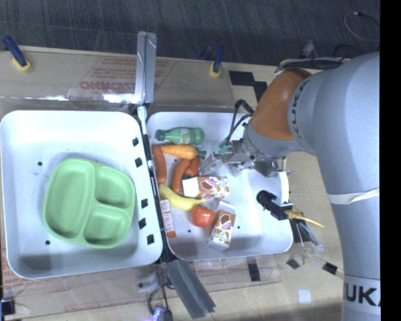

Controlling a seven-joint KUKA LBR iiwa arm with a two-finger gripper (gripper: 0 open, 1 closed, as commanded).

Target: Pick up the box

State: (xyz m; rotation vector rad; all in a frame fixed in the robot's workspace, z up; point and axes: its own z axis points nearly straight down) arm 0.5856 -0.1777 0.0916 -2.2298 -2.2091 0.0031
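Two small printed cartons lie in the right bin (271, 243). One box (211, 187) sits near the bin's middle, and a second box (222, 228) rests close to the front wall. My gripper (226, 155) hangs over the right bin, just behind and slightly right of the middle box and apart from it. Nothing is seen held in it. The grey arm with its orange band (277, 105) reaches in from the right.
Around the boxes lie a green bottle (180, 136), a carrot (177, 151), sausages (179, 172), a banana (177, 198) and a tomato (202, 216). The left bin (27, 132) holds a green divided plate (90, 202).
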